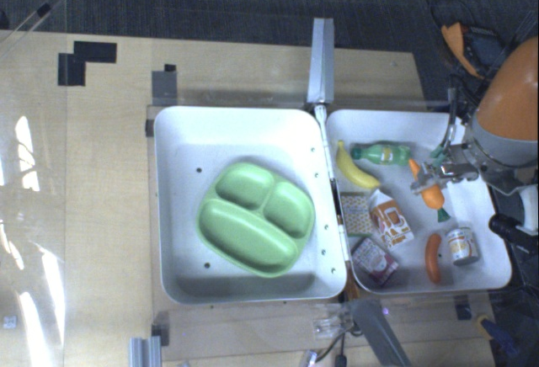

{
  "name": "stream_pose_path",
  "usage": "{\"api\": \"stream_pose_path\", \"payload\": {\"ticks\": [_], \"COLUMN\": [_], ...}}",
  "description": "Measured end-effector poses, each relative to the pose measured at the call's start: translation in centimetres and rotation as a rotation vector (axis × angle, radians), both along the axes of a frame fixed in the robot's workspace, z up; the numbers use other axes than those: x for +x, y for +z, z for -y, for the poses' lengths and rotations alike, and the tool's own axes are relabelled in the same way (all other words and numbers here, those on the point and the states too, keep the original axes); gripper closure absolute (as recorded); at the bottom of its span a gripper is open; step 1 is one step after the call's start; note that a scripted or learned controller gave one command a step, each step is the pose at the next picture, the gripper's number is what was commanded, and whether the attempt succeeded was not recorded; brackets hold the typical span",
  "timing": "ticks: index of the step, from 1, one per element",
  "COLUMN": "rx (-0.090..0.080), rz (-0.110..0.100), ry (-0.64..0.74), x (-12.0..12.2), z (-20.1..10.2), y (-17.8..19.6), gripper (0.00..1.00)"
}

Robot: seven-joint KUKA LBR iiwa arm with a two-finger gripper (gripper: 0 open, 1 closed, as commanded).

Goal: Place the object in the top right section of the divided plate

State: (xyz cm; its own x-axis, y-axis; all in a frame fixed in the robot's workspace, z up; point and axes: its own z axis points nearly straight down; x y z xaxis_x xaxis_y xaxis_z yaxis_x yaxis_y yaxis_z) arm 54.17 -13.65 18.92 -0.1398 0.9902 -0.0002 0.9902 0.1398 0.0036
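The green divided plate [257, 216] lies in the left bin [181, 138], turned at a slant, with two small sections at its far side and one long section at the near side. All three sections are bare. My gripper [435, 175] hangs low over the right bin [497, 273], near its far right side. Directly under and just in front of it lies a small orange carrot [434, 199] with a green top. I cannot make out whether the carrot is touched.
The right bin also holds a banana [354, 171], a green bottle [383, 154], a small can [460, 246], an orange sausage [432, 258] and snack packs [390, 222] [373, 260]. A metal divider post [321, 62] stands between the bins.
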Motion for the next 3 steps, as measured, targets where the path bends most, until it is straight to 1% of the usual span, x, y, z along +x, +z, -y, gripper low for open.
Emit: {"api": "stream_pose_path", "payload": {"ticks": [1, 2, 3], "rx": [0.0, 0.0, 0.0], "rz": [-0.001, -0.002, -0.001], "ry": [0.065, 0.054, 0.179], "x": [-1.6, -5.4, -5.0], "z": [-8.2, -17.7, -25.6], "y": [1.2, -0.6, 3.5], "gripper": [1.0, 1.0, 1.0]}}
